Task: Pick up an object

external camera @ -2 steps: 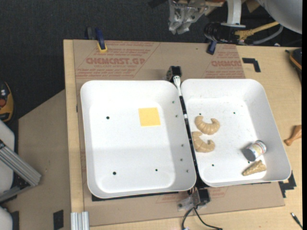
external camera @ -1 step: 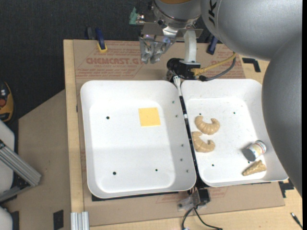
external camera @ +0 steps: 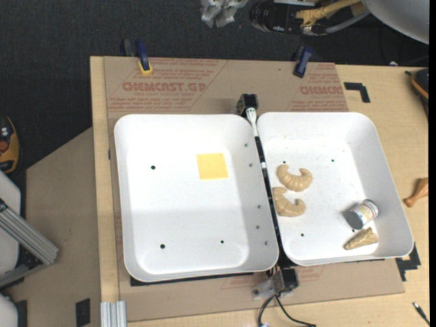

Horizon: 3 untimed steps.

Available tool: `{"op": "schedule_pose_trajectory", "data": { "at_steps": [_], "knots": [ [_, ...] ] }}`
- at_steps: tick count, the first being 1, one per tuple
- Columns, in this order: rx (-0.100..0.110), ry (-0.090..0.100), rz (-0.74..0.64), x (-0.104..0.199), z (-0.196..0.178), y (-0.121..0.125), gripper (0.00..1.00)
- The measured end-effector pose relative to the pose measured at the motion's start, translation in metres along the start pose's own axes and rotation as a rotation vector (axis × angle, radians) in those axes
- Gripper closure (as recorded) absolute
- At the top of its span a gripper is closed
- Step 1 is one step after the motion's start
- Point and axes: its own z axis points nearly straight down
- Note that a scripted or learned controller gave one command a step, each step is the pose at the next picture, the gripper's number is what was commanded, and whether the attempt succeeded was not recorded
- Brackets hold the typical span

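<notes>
Two shallow white bins sit side by side on a brown board that covers the surface (external camera: 204, 73). Red print on that board reads "CHEMCAST GP" near the far left corner, and the same kind of lettering repeats, partly hidden, near the far right corner. Two clamps pin the board's far edge: a blue and yellow one (external camera: 142, 54) on the left and a blue one (external camera: 303, 60) on the right.

The left bin (external camera: 136, 251) holds a flat yellow square (external camera: 212, 166), lying alone in its far half. The right bin (external camera: 327, 125) holds four things. Two tan crescent-shaped pieces lie close to the wall shared with the other bin, the upper crescent (external camera: 294, 178) just beyond the lower crescent (external camera: 289, 205), nearly touching. Toward the near right corner lies a small tipped-over jar (external camera: 361, 214) with a grey lid; any label on it is too small to read. Just in front of the jar rests a tan cone-shaped piece (external camera: 361, 239).

The end effector (external camera: 221, 9) hangs at the top of the view, above the dark floor beyond the board and well apart from both bins. It has nothing in it; how far its fingers are spread cannot be told.
</notes>
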Motion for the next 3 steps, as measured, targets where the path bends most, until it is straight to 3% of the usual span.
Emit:
{"op": "schedule_pose_trajectory", "data": {
  "at_steps": [1,2,3],
  "knots": [
    [0.04,-0.012,0.004,0.015,0.19,-0.027,1.0],
    [0.002,-0.001,0.004,0.016,0.048,0.003,1.0],
    [0.015,-0.004,0.004,0.016,0.019,-0.036,1.0]
  ]
}}
